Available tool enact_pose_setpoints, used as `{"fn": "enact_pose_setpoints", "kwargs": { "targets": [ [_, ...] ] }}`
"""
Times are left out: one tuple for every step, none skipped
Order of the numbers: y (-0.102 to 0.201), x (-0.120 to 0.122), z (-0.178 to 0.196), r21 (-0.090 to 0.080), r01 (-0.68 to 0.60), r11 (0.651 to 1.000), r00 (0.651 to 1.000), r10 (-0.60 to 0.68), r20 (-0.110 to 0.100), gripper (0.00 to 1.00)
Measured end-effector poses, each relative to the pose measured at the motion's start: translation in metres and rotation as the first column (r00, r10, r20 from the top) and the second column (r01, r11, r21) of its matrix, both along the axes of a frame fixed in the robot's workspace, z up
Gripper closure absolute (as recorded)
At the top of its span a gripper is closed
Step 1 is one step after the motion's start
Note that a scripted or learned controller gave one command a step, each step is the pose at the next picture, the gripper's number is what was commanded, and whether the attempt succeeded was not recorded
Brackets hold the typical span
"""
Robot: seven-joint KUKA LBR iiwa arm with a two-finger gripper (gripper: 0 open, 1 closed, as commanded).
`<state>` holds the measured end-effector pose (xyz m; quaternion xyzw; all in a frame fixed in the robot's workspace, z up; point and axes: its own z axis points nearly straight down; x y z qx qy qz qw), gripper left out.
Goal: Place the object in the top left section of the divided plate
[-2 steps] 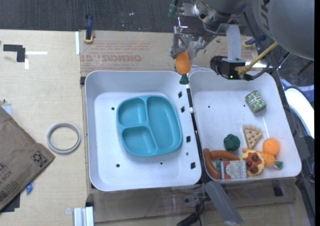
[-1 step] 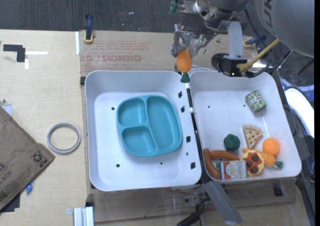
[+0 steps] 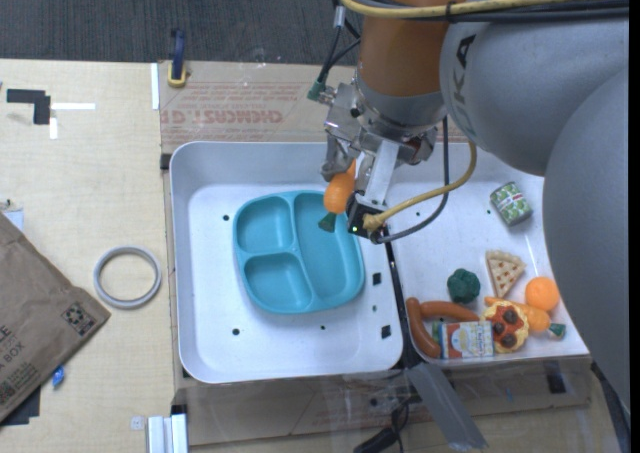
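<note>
— So, what is gripped? — An orange carrot [image 3: 340, 192] is pinched in the gripper [image 3: 347, 203], over the divided plate's [image 3: 297, 253] right rim. — And the top left section [image 3: 262, 223]? — It is left of the gripper.

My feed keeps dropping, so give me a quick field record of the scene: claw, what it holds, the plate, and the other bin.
claw: over the plate's upper right edge, shut on the orange carrot-like toy
divided plate: teal, three sections, in the left bin, nothing in its sections
right bin: holds broccoli, pizza slice, orange, hot dog, small carton
task status: toy not yet released into the plate
</note>
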<state>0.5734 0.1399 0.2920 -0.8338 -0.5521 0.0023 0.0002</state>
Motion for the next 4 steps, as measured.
{"fn": "enact_pose_setpoints", "kwargs": {
  "targets": [
    [-0.015,0.020,0.104,-0.001,0.190,0.982,0.982,-0.190,0.001,1.00],
    [-0.002,-0.029,0.009,-0.002,0.532,0.847,0.847,-0.532,0.001,1.00],
    [0.014,0.044,-0.047,0.000,0.709,0.706,0.706,-0.709,0.004,1.00],
    [0.000,-0.031,-0.062,0.000,0.827,0.563,0.563,-0.827,0.005,1.00]
  ]
}}
